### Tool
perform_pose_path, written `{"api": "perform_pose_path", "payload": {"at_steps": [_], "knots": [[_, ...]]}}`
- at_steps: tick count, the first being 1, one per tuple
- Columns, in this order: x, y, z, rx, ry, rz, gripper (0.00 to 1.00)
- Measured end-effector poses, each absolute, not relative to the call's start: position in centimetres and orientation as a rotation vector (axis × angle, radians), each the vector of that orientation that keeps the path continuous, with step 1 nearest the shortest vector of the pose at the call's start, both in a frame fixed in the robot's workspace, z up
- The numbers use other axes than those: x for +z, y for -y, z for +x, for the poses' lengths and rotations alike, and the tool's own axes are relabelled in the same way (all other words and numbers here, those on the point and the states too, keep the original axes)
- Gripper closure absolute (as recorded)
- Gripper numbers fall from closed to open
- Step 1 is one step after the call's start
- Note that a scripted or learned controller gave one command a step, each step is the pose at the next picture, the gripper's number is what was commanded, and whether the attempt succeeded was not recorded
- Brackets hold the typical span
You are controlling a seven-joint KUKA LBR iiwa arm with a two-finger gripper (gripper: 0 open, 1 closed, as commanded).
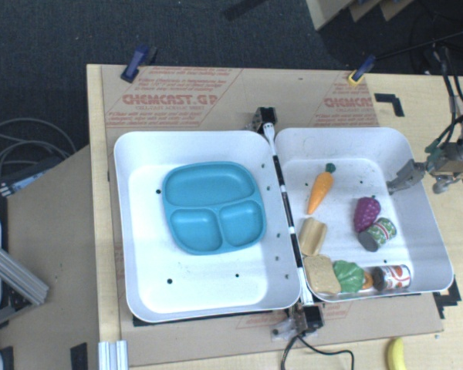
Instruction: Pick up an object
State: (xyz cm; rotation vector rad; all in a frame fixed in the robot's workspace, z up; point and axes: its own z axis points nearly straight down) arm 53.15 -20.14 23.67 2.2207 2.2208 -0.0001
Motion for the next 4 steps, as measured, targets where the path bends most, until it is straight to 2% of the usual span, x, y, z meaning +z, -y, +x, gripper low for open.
{"api": "perform_pose_path", "payload": {"at_steps": [1,2,3,4], "knots": [[14.0,17.6,53.8,-0.001,-2.223,2.222,0.0],[8.4,16.4,53.3,-0.001,-2.222,2.223,0.0],[9.5,16.4,53.3,0.001,-2.22,2.222,1.0],[18.5,8.2,53.7,0.002,-2.223,2.219,1.0]]}}
